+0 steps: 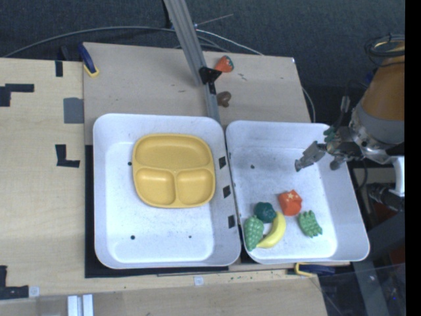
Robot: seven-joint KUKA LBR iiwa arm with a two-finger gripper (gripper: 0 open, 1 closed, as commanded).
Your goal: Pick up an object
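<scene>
Two shallow white bins sit side by side on the wooden desk [151,78]. The left bin [105,196] holds a yellow plate [174,170] with three compartments, lying flat toward the far half of the bin. The right bin [342,203] holds the small toy foods, gathered near its front edge: a red piece [290,202], perhaps a pepper or strawberry, though it is too small to be sure; a dark green piece [265,211] just to its left; a yellow banana [275,232] curving below those two; a green textured piece [254,231] touching the banana's left end; and another green textured piece [309,223] to the right, a little apart from the rest.

The arm [385,104] comes in from the right, its orange band above the grey wrist. The claw [319,157] hangs over the far right part of the right bin, well apart from the toy foods, nearer the bin's right wall. Its two fingers are spread, with one dark fingertip [304,161] pointing left toward the bin's middle, and nothing sits between them.

On the desk beyond the bins, a grey rail [187,38] slants down toward the seam between them, with a small red object [225,63] beside it.
</scene>
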